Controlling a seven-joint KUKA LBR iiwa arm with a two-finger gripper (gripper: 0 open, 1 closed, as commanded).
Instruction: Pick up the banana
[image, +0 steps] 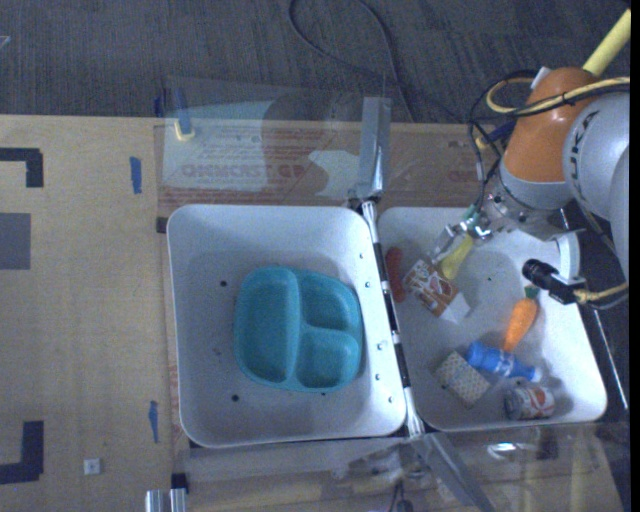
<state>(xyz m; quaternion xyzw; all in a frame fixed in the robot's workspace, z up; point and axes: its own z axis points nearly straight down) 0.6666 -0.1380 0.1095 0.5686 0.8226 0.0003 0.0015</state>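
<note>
You are watching the grey two-finger claw (463, 236) hanging over the right white bin (590, 385) with the small yellow banana (456, 257) seemingly pinched between its fingers, just above the brown carton (430, 287), so the lift itself is looking barely started.

Faint reddish lettering runs across the clear panel (262, 160) behind the bins — too blurred to read. Part of "KUKA" shows on the arm (601, 150).
</note>
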